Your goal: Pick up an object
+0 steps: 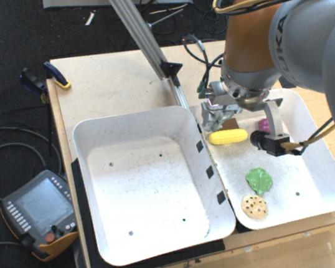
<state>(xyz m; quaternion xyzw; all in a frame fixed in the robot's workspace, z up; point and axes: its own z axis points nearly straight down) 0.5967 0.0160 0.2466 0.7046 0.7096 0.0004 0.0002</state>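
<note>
Banana: yellow, lying in right bin, far-left part. Gripper just above its far end; fingers' state cannot be told. Green piece, cookie nearer. Left bin beside.

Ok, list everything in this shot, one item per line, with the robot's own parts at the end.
white bins: 2, white, side by side on the bench
banana: 1, yellow, top of right bin
leafy toy: 1, green, lower right bin
cookie: 1, tan, speckled, below the green toy
pink object: 1, magenta, mostly hidden beside the arm
teach pendant: 1, grey and orange, floor at left
arm: 1, grey with orange band
end effector: 1, above the banana
</note>
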